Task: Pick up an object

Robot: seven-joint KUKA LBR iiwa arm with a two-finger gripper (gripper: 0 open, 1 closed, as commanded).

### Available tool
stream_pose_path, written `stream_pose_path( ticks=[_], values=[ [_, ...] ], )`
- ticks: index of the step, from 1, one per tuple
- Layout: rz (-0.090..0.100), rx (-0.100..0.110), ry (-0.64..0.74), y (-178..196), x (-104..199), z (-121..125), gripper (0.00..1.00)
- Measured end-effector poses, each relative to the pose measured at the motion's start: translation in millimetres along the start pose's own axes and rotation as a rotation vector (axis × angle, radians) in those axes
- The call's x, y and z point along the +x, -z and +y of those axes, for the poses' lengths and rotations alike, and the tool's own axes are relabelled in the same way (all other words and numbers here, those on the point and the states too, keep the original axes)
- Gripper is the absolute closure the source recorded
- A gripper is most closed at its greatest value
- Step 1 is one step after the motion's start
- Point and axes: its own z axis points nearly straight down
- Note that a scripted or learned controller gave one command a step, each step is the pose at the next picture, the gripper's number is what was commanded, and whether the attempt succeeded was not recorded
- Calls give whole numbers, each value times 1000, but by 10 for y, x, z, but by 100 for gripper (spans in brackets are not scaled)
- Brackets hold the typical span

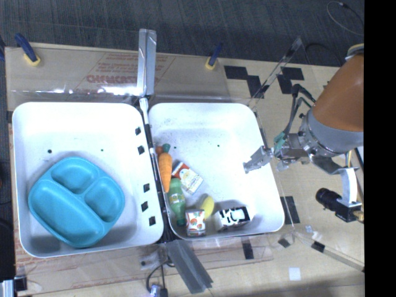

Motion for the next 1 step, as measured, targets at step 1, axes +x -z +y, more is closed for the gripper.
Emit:
stream_pose_path(
  ticks=[1],
  values=[
    [1,0,14,-1764,-71,317,0]
  ],
)
